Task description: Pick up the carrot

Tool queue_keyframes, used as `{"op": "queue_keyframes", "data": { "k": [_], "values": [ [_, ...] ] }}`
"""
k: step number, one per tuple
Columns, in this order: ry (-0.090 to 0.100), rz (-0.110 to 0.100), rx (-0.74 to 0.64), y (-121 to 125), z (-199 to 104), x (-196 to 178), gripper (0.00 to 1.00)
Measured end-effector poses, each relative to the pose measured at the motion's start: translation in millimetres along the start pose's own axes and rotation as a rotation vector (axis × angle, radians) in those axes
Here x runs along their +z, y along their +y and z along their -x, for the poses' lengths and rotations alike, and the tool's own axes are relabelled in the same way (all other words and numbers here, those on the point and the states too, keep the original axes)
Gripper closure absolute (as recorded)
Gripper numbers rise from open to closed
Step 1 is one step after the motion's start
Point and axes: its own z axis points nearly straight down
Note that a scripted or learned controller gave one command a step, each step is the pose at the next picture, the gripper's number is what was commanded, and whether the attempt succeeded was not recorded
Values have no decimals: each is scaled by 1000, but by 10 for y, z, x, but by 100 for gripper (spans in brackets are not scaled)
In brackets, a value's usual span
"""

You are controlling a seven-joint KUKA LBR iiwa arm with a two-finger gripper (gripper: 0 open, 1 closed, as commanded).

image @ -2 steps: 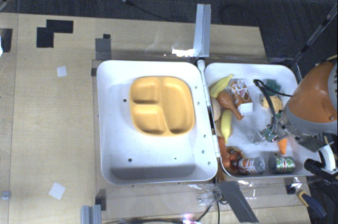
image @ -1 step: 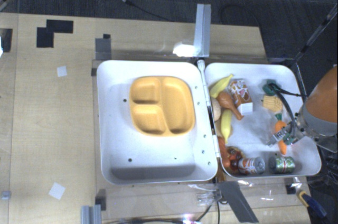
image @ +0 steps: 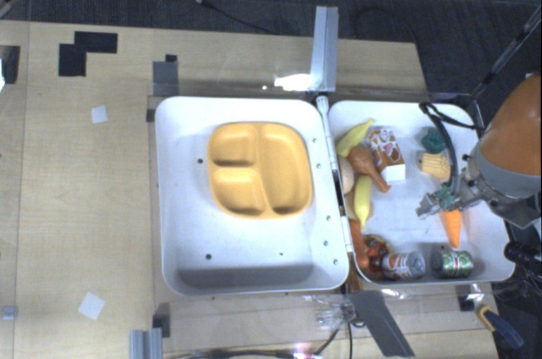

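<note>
One orange tapered carrot (image: 453,228); two metal cans (image: 405,265); two shallow white bins (image: 174,179) on a pale wooden bench (image: 76,205); metal gripper (image: 440,201) beside the carrot, grip state unclear.

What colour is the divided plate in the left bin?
The divided plate is yellow-orange, seen clearly in the camera view against the white left bin.

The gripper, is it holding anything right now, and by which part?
Cannot be told. The gripper sits right at the top end of the carrot in the right bin, but no grasp is visible.
</note>
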Motion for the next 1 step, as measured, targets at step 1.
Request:
{"op": "queue_keyframes", "data": {
  "k": [1],
  "values": [
    [4, -8, 7, 4, -99, 577, 100]
  ]
}}
